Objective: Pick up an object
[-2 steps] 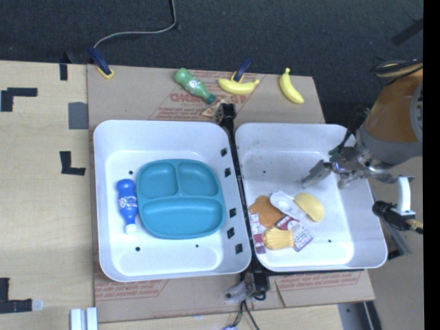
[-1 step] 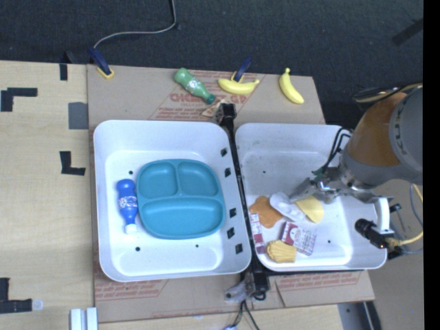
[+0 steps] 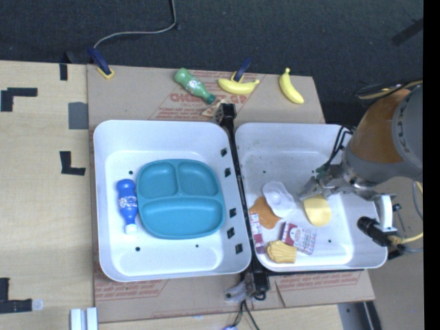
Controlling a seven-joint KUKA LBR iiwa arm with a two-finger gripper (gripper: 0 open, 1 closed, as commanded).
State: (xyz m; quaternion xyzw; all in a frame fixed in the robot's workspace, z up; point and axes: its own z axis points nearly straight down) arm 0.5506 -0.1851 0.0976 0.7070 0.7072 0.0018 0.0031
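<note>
Right bin (image 3: 289,133): yellow block (image 3: 317,211) beside gripper (image 3: 318,183), white cup (image 3: 278,196) nearby.

This looks like a robotics lab, not a home or a kitchen. A grey arm (image 3: 385,143) with an orange band reaches in from the right over two shallow white bins (image 3: 110,143) that sit side by side on a sheet of printed cardboard (image 3: 137,95). The cardboard lies on a pale wooden desk (image 3: 34,205) with black marks, and blue clamps (image 3: 102,62) hold it at the back edge. Toy food lies around: plastic bananas (image 3: 291,88), a green bottle (image 3: 192,84), a blue tray (image 3: 180,198). A loose cable (image 3: 148,29) runs over dark carpet (image 3: 289,19) behind the desk.
</note>
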